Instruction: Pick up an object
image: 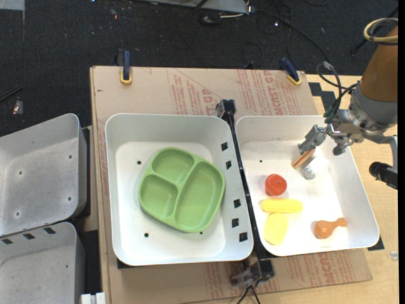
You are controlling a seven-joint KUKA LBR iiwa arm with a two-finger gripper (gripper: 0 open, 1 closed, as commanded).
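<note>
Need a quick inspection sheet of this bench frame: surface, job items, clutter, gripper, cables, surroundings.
Surface: cardboard-topped bench bearing two white bins side by side, left bin and right bin.
Job's things: in the right bin, a red round piece, a yellow banana-like piece, a pale yellow piece just below it, and an orange piece near the front right.
Clutter: green divided plate in the left bin.
Gripper: gripper low over the right bin's back part, an orange and grey part at its tip; open or shut cannot be told.
Cables: black cables on the dark floor behind the bench and along the arm.
Surroundings: spare white trays at left; two clamps on the bench's back edge.
</note>
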